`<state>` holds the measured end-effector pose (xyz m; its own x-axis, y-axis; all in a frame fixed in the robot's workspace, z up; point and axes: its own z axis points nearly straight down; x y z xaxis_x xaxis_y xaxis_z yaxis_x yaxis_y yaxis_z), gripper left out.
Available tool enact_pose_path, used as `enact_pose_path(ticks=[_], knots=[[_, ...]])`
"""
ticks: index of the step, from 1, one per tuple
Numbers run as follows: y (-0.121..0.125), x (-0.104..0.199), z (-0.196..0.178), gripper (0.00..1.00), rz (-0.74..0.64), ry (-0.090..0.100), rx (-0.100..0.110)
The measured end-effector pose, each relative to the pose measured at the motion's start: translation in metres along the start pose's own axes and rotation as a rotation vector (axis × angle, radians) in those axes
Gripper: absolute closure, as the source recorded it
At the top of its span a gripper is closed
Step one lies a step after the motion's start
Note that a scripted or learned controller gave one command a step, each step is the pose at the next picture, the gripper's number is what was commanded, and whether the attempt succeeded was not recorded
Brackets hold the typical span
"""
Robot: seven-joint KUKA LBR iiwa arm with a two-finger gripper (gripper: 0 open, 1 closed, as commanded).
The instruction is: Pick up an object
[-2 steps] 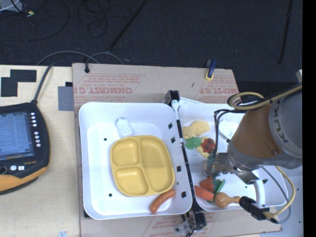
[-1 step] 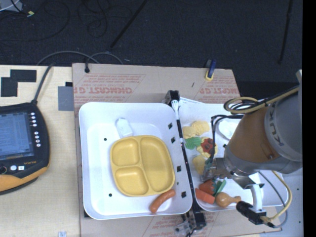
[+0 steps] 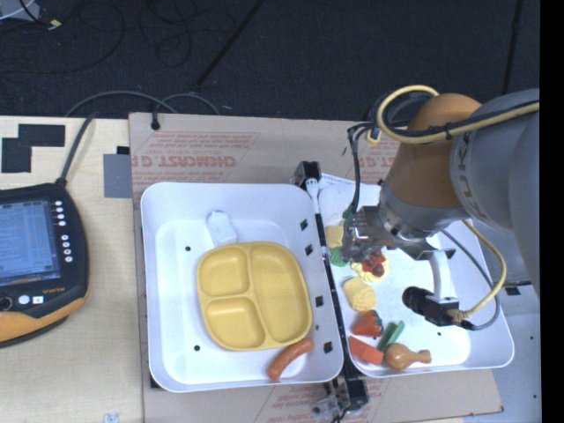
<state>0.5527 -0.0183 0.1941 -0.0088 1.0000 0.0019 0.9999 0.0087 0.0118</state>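
My gripper (image 3: 359,247) hangs low over the left part of the right bin (image 3: 487,345), right above a cluster of toy food. Beside it lie a red piece (image 3: 375,266), a small green piece (image 3: 339,257) and a pale yellow piece (image 3: 334,234). A yellow lump (image 3: 359,294) sits just below the gripper. Lower down are an orange-red carrot-like piece (image 3: 366,324), a green stick (image 3: 393,332) and a brown drumstick (image 3: 406,356). The arm's grey and orange body covers the bin's upper right.
The left bin (image 3: 159,236) holds a yellow divided plate (image 3: 254,291), an orange sausage (image 3: 289,359) near its front wall and a small whitish object (image 3: 221,227) at the back. A teach pendant (image 3: 35,254) lies on the bench at far left. A black cable end (image 3: 429,306) hangs over the right bin.
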Motion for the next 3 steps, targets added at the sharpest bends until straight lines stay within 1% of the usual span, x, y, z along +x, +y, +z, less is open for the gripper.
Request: enact_pose_path(ticks=[1, 2, 3], knots=[[-0.021, 0.000, -0.219, 1.00, 0.007, -0.002, -0.004], [-0.034, 0.070, -0.159, 1.00, 0.003, -0.001, 0.020], [-0.076, 0.073, -0.178, 1.00, 0.008, -0.001, 0.015]])
